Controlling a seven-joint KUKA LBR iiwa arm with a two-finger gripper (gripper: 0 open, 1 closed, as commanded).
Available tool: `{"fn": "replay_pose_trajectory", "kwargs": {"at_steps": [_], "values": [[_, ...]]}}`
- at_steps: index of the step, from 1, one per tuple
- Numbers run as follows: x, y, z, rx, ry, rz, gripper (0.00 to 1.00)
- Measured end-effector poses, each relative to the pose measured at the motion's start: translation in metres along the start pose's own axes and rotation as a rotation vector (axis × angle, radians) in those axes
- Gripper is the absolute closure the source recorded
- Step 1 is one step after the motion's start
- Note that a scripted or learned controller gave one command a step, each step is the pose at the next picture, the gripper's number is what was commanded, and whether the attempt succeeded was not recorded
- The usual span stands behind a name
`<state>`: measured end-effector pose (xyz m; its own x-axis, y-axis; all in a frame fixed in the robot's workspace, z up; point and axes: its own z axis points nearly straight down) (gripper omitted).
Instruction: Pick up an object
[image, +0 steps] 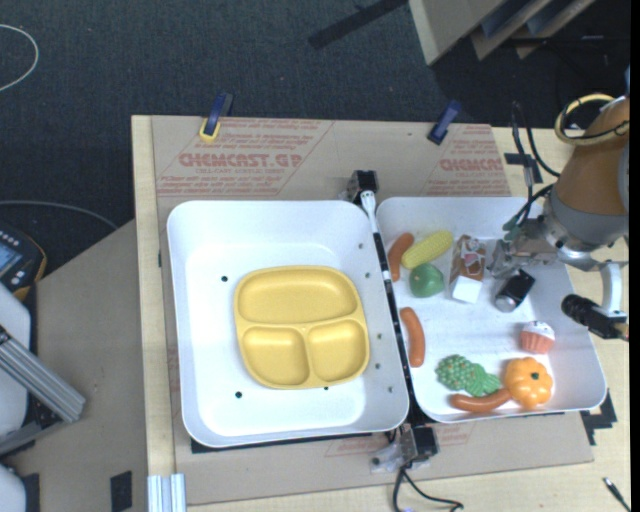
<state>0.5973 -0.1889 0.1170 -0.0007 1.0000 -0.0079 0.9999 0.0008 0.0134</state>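
Small black cylindrical object (514, 290) lies in the right white bin (590, 372) directly below the gripper (508, 255) (finger state cannot be told); a white block (466, 290) sits just left of it.

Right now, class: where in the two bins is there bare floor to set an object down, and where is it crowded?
Free: the left bin around the yellow tray, widest along its left wall. The right bin is crowded: corn, green pepper, sausage, broccoli, pumpkin, cupcake; the claw hovers there.
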Motion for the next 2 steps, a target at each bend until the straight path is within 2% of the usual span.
{"fn": "replay_pose_trajectory", "kwargs": {"at_steps": [1,2], "values": [[0.000,0.002,-0.061,0.010,0.006,-0.001,1.00],[-0.001,0.004,-0.108,0.011,0.005,-0.001,1.00]]}}
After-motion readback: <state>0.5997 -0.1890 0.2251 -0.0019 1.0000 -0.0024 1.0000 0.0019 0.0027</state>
